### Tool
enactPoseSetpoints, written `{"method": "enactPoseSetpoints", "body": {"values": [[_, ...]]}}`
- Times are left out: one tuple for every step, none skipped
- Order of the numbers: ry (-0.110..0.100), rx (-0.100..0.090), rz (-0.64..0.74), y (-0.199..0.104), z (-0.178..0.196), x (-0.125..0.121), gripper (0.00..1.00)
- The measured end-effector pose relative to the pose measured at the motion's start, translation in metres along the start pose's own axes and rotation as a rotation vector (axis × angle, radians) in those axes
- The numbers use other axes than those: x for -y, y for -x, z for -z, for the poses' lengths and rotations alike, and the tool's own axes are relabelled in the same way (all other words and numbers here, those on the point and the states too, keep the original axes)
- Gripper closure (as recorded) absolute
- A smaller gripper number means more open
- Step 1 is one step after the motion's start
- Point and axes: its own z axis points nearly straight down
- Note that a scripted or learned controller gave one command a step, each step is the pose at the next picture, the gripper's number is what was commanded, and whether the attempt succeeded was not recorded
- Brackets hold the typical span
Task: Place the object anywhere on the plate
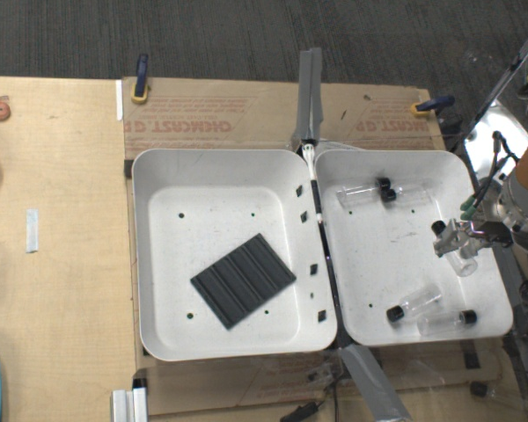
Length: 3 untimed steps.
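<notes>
A dark grey ridged rectangular plate point(243, 280) lies tilted on the floor of the left bin point(158, 183). The right bin point(352, 323) holds clear vials with black caps. One vial point(370, 195) lies at the back, and two more, vial point(412, 307) and vial point(445, 322), lie near the front right corner. My gripper point(456, 238) hangs over the right bin's right side. A further clear vial point(462, 260) with a black cap point(438, 229) sits right at the gripper, partly covered by it. Whether that vial is held is unclear.
The bins stand on cardboard point(220, 117) clamped at the back corners. A metal divider bar point(310, 104) runs between the bins. On the wooden bench point(53, 236) at the left are a small white strip point(32, 231) and the edges of orange and blue items.
</notes>
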Motion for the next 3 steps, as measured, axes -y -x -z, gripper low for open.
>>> {"method": "enactPoseSetpoints", "body": {"values": [[-0.002, 0.000, 0.096, -0.070, 0.003, 0.007, 1.00], [-0.003, 0.000, 0.141, -0.123, -0.030, 0.009, 1.00], [-0.002, 0.002, 0.029, -0.201, -0.030, -0.107, 1.00]]}}
